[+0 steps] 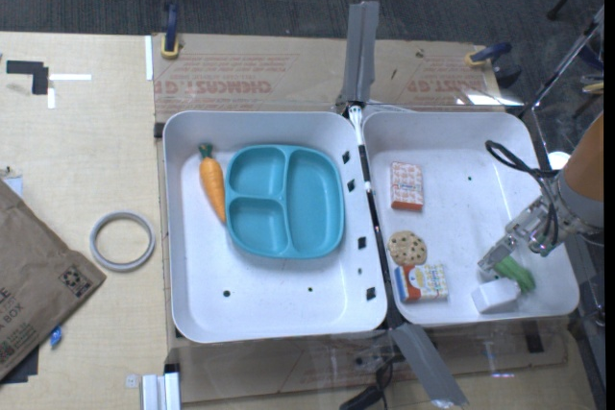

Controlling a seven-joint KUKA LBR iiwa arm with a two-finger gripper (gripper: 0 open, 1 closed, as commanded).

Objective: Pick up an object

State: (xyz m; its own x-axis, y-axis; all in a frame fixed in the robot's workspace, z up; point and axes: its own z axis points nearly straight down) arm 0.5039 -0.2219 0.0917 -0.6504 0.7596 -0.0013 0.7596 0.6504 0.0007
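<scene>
The right bin (461, 134) holds a pink and white wafer packet (406, 185), a chocolate-chip cookie (407, 249) and a small red, white and blue carton (423, 282) along its left side. A green item (520, 277) and a white block (496, 299) lie in the bin's front right corner. My gripper (501, 256) reaches in from the right and hangs low just above and left of the green item. Whether it touches the item cannot be made out.
The left bin (192, 302) contains a blue divided plate (286, 201) and a toy carrot (212, 184) beside it. A black cable (509, 156) loops over the right bin's far right part. A tape ring (122, 239) and a brown paper bag (34, 278) lie on the bench to the left.
</scene>
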